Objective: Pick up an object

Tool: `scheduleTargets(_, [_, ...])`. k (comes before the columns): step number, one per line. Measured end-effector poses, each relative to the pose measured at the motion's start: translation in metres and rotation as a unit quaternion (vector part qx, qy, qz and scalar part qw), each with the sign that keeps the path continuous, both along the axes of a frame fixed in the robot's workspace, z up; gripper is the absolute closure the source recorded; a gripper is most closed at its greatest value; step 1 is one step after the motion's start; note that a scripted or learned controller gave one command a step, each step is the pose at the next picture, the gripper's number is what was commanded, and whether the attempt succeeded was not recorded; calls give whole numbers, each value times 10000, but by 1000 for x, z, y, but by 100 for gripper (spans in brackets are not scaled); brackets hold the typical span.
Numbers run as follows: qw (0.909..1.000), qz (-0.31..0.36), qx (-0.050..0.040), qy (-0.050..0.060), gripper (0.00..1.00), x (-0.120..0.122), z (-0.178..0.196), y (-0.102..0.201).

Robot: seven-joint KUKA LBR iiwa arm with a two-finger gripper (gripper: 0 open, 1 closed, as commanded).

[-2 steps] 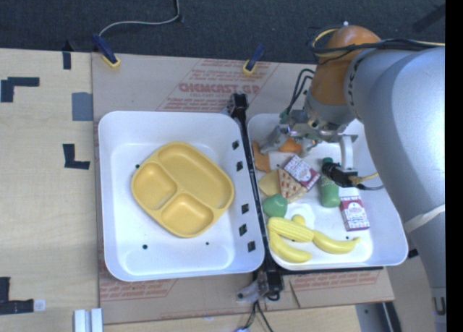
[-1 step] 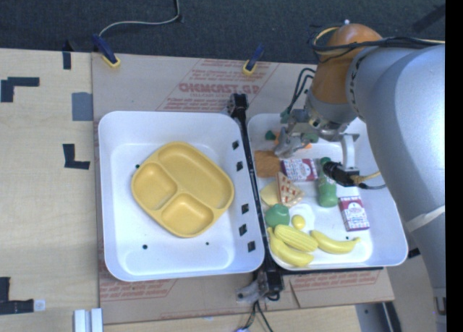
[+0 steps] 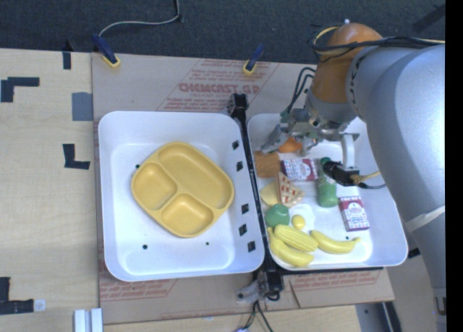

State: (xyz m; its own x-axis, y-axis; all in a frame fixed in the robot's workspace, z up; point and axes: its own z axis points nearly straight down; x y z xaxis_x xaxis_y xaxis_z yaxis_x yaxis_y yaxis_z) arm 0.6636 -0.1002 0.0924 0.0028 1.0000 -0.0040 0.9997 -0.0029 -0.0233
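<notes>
Bananas (image 3: 293, 240), two plump yellow ones, lie at the near edge of the right bin (image 3: 383, 251), with a slimmer banana (image 3: 334, 242) just beside them toward the right. Behind these sit a green round fruit (image 3: 276, 215), a small yellow piece (image 3: 298, 220) and a red-and-white carton (image 3: 354, 214). Farther in come a waffle-patterned wedge (image 3: 289, 192), a green bottle (image 3: 326, 192), a red-labelled packet (image 3: 299, 169) and a brown bread-like piece (image 3: 266, 163), all crowded close together. At the far end of that bin the end effector (image 3: 293, 139) hangs low over an orange item (image 3: 290, 147); whether its fingers are spread or closed, or have hold of anything, I cannot tell. The grey arm (image 3: 405, 121) with its orange band (image 3: 340, 63) fills the right side. In the left bin (image 3: 116, 179) a yellow divided tray (image 3: 182, 189) rests alone, tilted diagonally. Both bins stand on a cardboard sheet (image 3: 195, 88) on the surface (image 3: 43, 179).
</notes>
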Motion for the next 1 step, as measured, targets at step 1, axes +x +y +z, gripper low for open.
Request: scheduleTargets(1, [10000,3,6,15,100,-1,9,0])
